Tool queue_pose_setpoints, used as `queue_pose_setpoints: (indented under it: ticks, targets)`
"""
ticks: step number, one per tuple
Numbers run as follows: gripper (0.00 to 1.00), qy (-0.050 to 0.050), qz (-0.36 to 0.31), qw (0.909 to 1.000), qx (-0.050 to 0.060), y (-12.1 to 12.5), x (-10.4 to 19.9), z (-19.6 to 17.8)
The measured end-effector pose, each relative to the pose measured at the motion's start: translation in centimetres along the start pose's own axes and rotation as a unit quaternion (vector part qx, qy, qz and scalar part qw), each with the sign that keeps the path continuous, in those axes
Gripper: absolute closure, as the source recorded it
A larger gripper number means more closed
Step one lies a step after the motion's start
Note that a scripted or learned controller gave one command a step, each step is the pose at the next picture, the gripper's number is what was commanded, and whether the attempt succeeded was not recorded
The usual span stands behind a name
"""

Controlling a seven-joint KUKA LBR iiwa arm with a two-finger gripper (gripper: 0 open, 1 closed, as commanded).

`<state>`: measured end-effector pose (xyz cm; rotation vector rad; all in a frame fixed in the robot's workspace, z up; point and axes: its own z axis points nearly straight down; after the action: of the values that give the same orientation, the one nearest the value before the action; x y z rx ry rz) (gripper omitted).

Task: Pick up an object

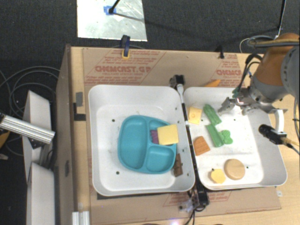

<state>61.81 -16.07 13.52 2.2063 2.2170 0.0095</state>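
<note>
Tool point(233, 103) above right bin point(262, 175), near green pieces point(214, 127)

We observe two smooth, glossy white plastic bins point(108, 102), a glossy teal plastic plate point(136, 149), matt brown cardboard point(154, 64) beneath, and a shiny foil-like sheet point(112, 13).

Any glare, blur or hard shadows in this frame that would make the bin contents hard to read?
Camera view: even light, soft shadows; both bins bright white but not blown out; the tray, green pieces and round tan piece read sharply; glare on the foil sheet beyond the bench; the gripper looks slightly soft.
</note>
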Motion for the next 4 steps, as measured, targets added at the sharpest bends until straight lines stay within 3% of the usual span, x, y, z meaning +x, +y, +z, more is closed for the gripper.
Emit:
queue_pose_setpoints:
  ticks: [1, 2, 4]
  targets:
    - [0.0, 0.004, 0.0, 1.0, 0.008, -2.8, 3.2, 5.2]
    - [0.0, 0.003, 0.002, 1.0, 0.008, -6.3, 4.5, 5.0]
    - [0.0, 0.003, 0.002, 1.0, 0.006, -4.9, 1.6, 5.0]
